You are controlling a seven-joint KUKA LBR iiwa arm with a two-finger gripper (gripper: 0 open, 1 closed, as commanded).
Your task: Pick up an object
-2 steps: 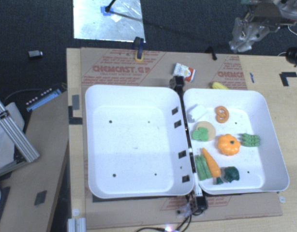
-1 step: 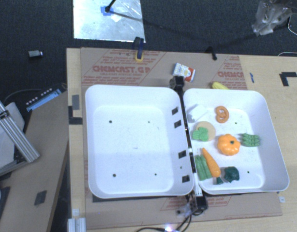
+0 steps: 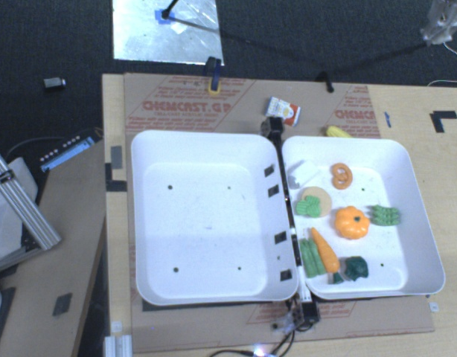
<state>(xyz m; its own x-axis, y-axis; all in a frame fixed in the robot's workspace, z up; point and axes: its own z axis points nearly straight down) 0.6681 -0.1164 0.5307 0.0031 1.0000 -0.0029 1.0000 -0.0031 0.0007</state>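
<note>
The end effector (image 3: 442, 19) sits at the top right corner, blurred and partly cut off by the frame edge; whether it is parted or closed cannot be told. Well below and left of it, in the right bin (image 3: 418, 199), lies a carrot (image 3: 325, 251), long axis running diagonally, narrow end toward upper left. An orange pumpkin (image 3: 351, 222) sits just above it. The left bin (image 3: 206, 143) lies farther left.

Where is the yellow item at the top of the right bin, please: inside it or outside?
Outside. The yellow item lies on the cardboard just beyond the right bin's top rim, apart from the toy food inside.
</note>
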